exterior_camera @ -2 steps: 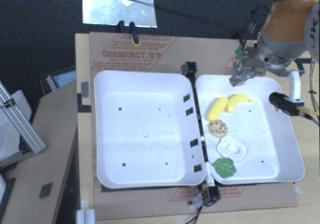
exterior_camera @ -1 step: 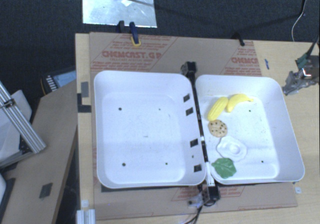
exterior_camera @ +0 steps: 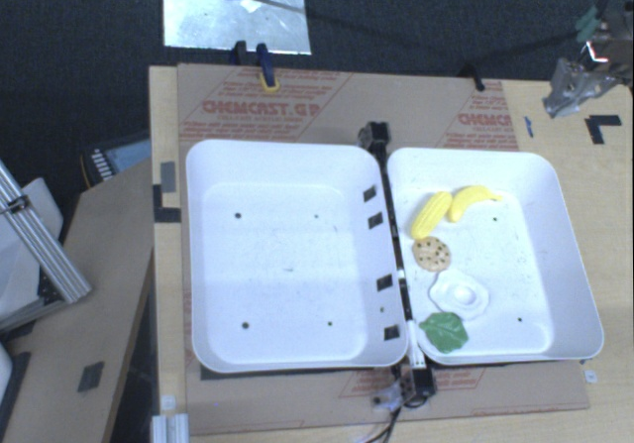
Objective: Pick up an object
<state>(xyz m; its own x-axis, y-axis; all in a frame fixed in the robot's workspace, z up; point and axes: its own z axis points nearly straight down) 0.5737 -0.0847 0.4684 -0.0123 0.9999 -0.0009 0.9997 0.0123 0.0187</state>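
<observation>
Up in the top right corner the gripper hangs over the bare bench, well apart from both bins, a grey metallic shape with nothing beneath it but tabletop. It is too small and blurred to tell how it is set, so that stays uncalled. All the pieces sit in the right bin, gathered along its left half. A corn cob lies tilted near the divider, and just beside it on the right a banana curves toward the bin's back wall. Below the corn sits a round brown cookie. Below that comes a fried egg, white with a pale centre, and at the front left corner a green leaf lies just below the egg, close enough that contact cannot be judged. The left bin lies alongside, its rim meeting the right bin's at the clips.
</observation>
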